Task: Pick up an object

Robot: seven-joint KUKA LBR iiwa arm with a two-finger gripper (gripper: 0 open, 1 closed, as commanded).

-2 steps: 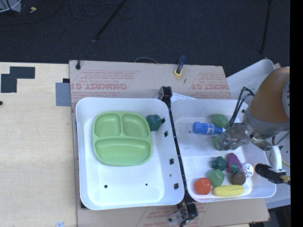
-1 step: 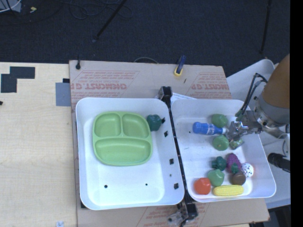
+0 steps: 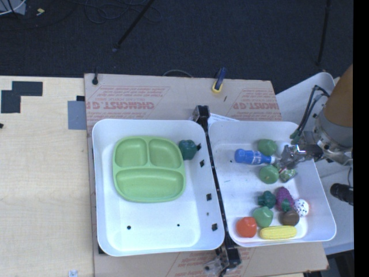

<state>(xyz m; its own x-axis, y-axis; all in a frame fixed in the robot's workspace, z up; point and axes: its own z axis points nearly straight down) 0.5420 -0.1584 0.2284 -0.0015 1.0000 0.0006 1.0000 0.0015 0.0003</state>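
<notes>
Here, tool (image 3: 286,165) low in right bin (image 3: 230,133), grip unreadable, beside blue bottle (image 3: 252,157), bare floor toward left wall.

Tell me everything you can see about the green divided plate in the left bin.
The green divided plate is a light green tray with rounded corners, and it looks like plastic. It has three compartments, two small ones at the far side and one long one at the near side, with nothing in them. It lies flat in the far part of the left bin. A dark teal object sits at its far right corner.
</notes>
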